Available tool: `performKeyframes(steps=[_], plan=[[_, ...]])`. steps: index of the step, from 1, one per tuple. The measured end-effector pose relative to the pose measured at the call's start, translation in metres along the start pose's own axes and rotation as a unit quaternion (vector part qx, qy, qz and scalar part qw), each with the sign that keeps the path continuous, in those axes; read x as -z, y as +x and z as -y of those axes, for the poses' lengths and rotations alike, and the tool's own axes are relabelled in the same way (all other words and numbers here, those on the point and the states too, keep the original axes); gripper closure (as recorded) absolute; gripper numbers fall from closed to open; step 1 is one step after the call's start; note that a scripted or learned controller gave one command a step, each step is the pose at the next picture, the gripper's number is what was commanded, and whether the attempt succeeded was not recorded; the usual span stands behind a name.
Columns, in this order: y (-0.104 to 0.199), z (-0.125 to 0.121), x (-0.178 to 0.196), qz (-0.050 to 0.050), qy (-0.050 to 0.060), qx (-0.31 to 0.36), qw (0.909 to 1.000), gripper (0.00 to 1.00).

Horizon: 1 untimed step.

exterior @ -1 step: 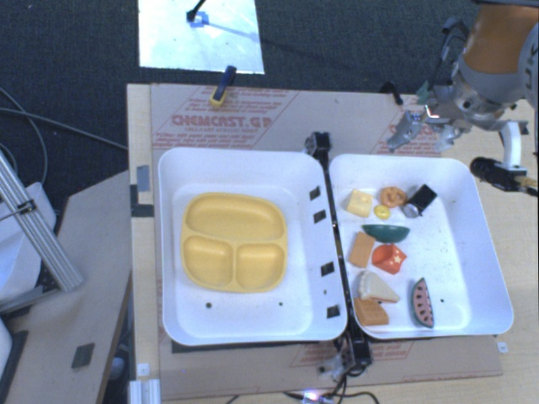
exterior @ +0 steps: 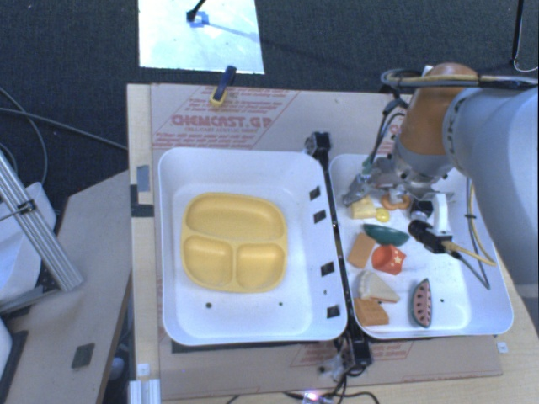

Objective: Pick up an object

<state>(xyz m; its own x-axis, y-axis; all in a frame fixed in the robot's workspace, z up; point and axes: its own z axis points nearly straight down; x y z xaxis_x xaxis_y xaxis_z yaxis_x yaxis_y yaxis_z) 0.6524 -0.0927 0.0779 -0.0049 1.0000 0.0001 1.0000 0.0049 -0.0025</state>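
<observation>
Gripper (exterior: 370,194) just above yellow wedge (exterior: 364,209)

you see two bins, the left bin (exterior: 168,251) and right bin (exterior: 488,310), of smooth, slightly glossy white plastic. the yellow tray (exterior: 234,241) looks like matt plastic. the board (exterior: 278,112) under them seems printed cardboard, the floor (exterior: 67,49) dark rough carpet.

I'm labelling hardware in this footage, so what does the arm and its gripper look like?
The arm is a thick, rounded grey tube with a glossy orange band above the wrist. Thin dark cables loop along the orange section and run down toward the gripper, a compact grey metal assembly. A black part sticks out beside it, and a yellowish cable trails over the right bin.
</observation>
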Motion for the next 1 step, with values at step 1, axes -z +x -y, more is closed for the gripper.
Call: performKeyframes(steps=[1], plan=[[-0.0205,0.0877,0.0073,0.000,-0.001,-0.004,1.0000,0.00]])
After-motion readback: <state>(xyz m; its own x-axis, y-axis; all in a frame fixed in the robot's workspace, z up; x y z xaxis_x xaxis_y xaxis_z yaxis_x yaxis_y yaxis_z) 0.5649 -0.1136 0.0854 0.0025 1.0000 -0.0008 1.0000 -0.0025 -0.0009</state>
